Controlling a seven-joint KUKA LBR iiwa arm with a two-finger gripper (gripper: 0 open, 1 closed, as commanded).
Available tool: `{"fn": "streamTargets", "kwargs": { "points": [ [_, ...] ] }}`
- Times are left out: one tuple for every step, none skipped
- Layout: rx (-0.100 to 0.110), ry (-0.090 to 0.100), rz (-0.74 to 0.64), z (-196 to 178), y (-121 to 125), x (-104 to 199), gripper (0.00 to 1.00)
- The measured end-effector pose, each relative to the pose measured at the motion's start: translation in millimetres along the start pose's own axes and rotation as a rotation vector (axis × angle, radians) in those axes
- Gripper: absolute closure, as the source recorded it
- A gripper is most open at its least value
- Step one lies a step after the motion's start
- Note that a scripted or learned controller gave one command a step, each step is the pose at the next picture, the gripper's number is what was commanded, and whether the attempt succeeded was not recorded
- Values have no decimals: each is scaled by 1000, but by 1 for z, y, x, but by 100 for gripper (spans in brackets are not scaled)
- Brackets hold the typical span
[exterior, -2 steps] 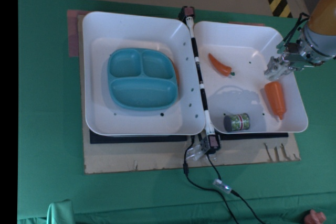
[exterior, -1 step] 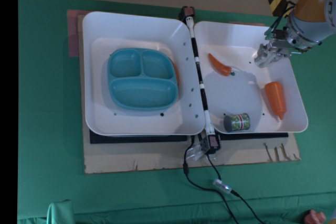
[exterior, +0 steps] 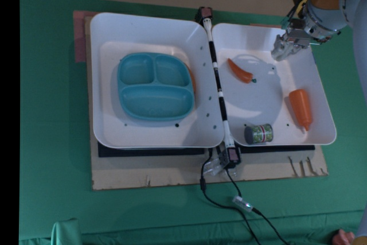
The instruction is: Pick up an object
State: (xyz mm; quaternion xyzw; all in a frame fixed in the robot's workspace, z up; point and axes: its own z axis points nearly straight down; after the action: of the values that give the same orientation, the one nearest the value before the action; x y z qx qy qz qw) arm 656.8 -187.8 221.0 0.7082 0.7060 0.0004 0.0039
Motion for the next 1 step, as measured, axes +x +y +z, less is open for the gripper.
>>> {"fn": "streamTargets", "kwargs": {
  "points": [
    [3,1,-1,13,44,1,100]
  ]
}}
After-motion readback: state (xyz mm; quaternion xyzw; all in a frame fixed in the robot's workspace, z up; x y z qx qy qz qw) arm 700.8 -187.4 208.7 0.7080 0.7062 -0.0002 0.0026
